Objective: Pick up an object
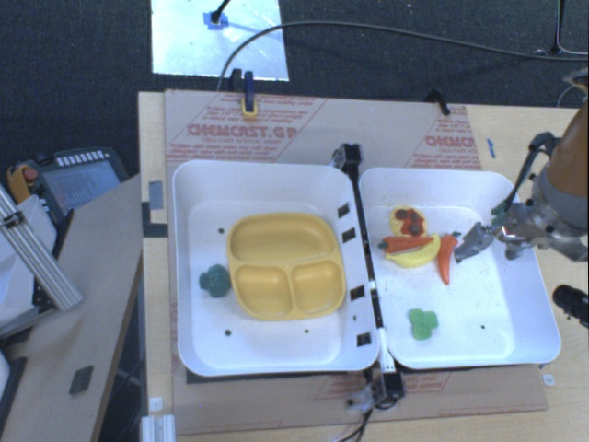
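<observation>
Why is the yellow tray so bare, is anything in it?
It looks empty. The yellow tray in the left bin shows bare yellow in all three compartments; the green broccoli sits outside it, at its left side.

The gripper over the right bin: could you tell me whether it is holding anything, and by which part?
Nothing shows between the gripper's fingers. It sits just right of the orange carrot, beside it rather than around it.

A yellow tray (281,277) with three compartments lies in the left bin (198,191) beside a green broccoli piece (215,282), while a teach pendant (78,182) rests on the side surface (83,274) at far left.
</observation>
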